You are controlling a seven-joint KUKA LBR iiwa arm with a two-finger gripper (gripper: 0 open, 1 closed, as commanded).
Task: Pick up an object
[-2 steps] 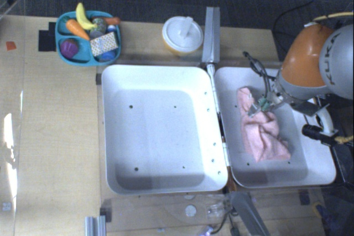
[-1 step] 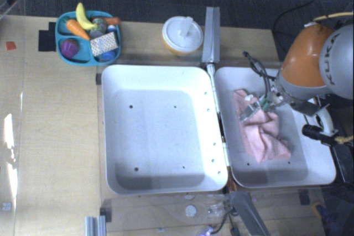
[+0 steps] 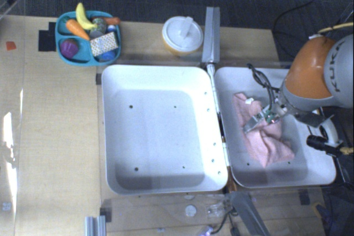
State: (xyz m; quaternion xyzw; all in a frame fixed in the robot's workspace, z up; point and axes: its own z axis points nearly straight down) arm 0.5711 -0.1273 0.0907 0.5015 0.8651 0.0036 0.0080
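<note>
A crumpled pink cloth [image 3: 260,132] lies in the right white bin [image 3: 315,171]. The arm, grey with an orange band [image 3: 310,72], reaches in from the right. Its gripper [image 3: 260,119] is down on the upper middle of the cloth, with the metal fingers pressed into the fabric. The fingertips are partly buried in the folds, so their spacing is unclear. The cloth still rests on the bin floor.
The left white bin [image 3: 160,130] sits beside the right one, with a metal divider [image 3: 211,36] rising behind their shared wall. A blue tray of toy food [image 3: 88,36] and a round white-lidded container [image 3: 182,35] stand at the back of the bench.
</note>
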